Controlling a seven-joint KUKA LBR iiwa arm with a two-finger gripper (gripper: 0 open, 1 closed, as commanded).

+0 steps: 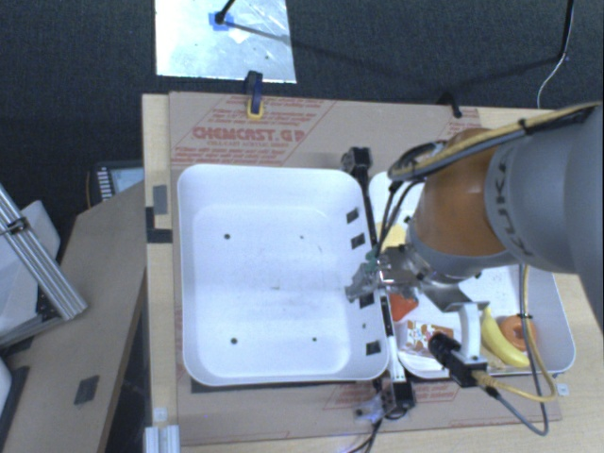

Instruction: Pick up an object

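The arm is reaching in from the right and hanging low over the right bin, its bulk covering most of that bin's floor. The tool is sitting at the bin's left edge, just beside the wall that the two bins share, and whether it is wide or narrow cannot be told, since the wrist is blocking the view of its working end. Nothing is showing as held. The things the task could take are lying in the near end of the right bin: a banana is resting toward the near right, its long axis running roughly from the far side toward the camera, with a small orange object touching it on the right; a flat printed packet is lying just nearer the camera than the tool, and a red-orange piece is peeking out right beside the tool. So the nearest candidates are lying toward the camera and slightly right of the tool, while the left bin is offering nothing to take. The pick is judged not yet made; a short move toward the near side of the right bin seems to be what it needs.
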